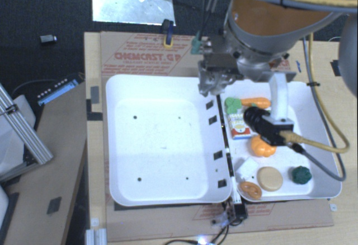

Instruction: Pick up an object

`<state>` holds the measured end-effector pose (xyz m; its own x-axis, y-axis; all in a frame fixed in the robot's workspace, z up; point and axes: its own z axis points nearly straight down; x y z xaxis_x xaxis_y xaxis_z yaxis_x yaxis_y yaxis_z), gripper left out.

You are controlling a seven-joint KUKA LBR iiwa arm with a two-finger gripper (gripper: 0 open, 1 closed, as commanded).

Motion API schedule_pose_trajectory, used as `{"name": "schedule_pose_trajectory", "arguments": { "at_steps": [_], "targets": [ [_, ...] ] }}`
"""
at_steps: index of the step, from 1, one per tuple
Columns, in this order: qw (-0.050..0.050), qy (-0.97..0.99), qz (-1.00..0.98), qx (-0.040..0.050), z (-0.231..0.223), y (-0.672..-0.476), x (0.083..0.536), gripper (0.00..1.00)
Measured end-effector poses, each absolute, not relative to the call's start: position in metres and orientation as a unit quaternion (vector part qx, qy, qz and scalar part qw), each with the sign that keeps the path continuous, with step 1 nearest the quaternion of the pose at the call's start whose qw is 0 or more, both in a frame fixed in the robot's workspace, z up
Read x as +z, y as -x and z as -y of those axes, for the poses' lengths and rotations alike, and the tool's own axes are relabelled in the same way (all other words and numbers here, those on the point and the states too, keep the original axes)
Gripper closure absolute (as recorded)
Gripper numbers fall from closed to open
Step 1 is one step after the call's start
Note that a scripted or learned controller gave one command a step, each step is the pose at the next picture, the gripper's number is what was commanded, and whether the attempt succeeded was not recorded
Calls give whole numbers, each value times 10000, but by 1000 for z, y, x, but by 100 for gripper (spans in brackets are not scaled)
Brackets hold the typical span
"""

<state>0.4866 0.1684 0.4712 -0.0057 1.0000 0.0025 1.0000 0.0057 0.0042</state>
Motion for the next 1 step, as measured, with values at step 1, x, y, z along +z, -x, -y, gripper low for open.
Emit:
{"name": "schedule_pose_trajectory", "arguments": {
  "at_steps": [1],
  "targets": [
    [3, -7048, -7094, 21, -201, -486, 485, 100]
  ]
}}
